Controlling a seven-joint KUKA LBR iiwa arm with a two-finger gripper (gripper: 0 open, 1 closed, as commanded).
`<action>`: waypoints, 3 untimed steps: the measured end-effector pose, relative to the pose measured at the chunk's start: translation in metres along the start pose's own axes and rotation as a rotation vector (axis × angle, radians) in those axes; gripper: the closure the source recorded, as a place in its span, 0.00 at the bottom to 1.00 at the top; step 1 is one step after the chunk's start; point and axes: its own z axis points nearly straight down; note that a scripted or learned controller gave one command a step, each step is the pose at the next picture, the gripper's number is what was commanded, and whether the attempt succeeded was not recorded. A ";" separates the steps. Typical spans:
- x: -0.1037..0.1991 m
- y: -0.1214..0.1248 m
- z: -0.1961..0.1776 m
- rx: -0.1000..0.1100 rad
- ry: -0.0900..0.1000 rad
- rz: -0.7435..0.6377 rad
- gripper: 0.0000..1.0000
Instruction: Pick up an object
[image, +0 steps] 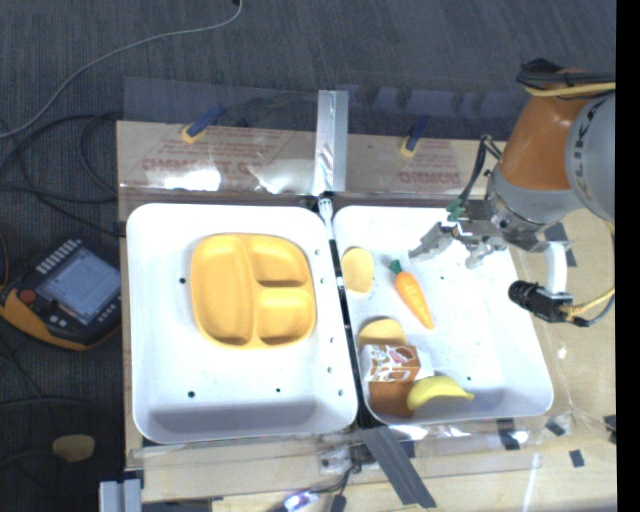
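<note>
Dark carpet (60, 60) surrounds the bench; spread jaws (452, 246) hang above the right bin (500, 340), near a carrot (413, 298)

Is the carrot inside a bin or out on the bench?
Inside. The carrot lies flat on the floor of the right bin, near the claw.

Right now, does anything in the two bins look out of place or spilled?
Nothing stands out. The yellow tray lies flat in the left bin. In the right bin, the carrot lies apart from the food items bunched at the front-left corner.
</note>
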 end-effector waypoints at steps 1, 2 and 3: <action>0.015 -0.016 0.109 -0.002 0.000 -0.174 0.00; 0.004 -0.017 0.072 -0.001 0.000 -0.092 0.00; 0.006 0.005 0.113 -0.011 -0.006 -0.127 0.00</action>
